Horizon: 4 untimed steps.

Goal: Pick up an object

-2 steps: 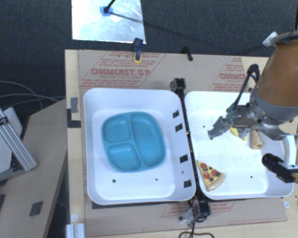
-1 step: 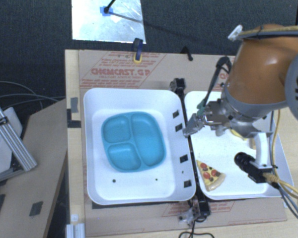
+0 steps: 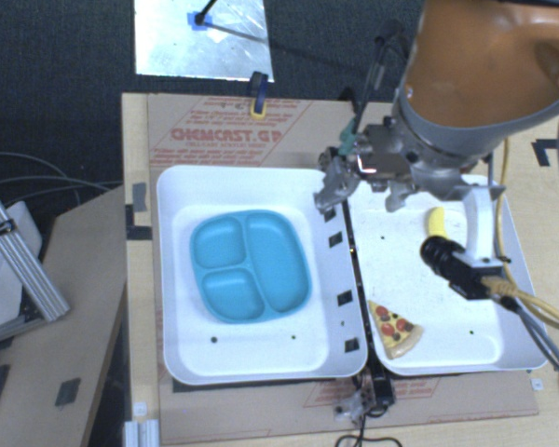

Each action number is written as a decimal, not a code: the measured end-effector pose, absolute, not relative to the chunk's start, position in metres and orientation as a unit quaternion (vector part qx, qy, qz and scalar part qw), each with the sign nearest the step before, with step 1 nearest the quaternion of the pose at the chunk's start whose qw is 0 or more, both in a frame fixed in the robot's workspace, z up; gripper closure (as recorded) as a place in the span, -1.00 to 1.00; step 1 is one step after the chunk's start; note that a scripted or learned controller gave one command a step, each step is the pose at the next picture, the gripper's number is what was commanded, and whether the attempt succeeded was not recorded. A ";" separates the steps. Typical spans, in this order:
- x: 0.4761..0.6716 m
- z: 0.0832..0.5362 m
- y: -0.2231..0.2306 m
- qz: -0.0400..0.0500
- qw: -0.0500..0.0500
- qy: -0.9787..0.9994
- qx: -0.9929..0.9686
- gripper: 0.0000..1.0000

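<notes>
Approach step. Gripper [image 3: 340, 186] hovers at the divider's far end; grip state impossible to tell. Nearest candidate, a yellow banana-like piece [image 3: 435, 222], lies just right of it; pizza slice toy [image 3: 394, 328] well below (blue divided plate [image 3: 251, 264] lower-left). Next: shift right, descend.

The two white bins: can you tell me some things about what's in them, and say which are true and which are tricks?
1. The blue plate lies in the left bin. True.
2. The pizza slice lies in the left bin too. False: it lies in the right bin.
3. The blue plate has three sections. True.
4. The yellow thing sits on the blue plate. False: it lies in the right bin, near the arm.
5. The gripper hangs near the wall between the bins. True.
</notes>
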<state>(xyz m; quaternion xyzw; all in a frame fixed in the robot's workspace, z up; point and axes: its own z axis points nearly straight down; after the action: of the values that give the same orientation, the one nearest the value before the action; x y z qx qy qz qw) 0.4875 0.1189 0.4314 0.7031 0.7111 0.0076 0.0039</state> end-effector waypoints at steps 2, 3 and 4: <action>0.486 0.402 0.172 0.000 -0.001 0.710 0.704 1.00; 0.485 0.356 0.238 -0.001 -0.002 0.711 0.704 1.00; 0.532 0.409 0.234 0.004 0.002 0.707 0.707 1.00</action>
<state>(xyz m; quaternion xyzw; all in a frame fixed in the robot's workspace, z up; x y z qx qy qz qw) 0.5322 0.2342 0.4086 0.7073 0.7068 0.0044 0.0021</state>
